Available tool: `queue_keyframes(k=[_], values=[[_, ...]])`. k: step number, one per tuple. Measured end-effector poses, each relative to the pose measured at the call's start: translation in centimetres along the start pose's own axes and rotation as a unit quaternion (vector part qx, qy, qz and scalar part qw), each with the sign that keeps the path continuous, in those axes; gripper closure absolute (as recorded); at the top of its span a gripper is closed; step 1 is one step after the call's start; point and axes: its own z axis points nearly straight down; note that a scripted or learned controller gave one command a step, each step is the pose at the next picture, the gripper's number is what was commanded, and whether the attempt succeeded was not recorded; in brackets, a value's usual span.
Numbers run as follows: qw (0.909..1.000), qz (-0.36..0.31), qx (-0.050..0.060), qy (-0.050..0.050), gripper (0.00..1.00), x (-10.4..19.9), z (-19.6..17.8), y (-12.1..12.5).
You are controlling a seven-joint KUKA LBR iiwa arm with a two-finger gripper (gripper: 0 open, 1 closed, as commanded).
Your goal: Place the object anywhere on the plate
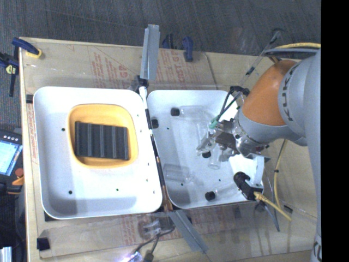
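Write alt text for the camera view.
A grey arm with an orange band reaches from the right, its tool over the right white bin. The left bin holds a yellow plate bearing a dark ridged block.

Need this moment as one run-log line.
arm: over right bin | gripper: low in bin, grasp unclear | plate: yellow, left bin, holds dark ridged block | placement: not confirmed
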Motion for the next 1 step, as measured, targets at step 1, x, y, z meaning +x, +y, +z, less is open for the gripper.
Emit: queue_keyframes(k=[1], values=[[0.9995, -0.032, -0.001, 0.001, 1.0, 6.47, -6.43, -0.83]])
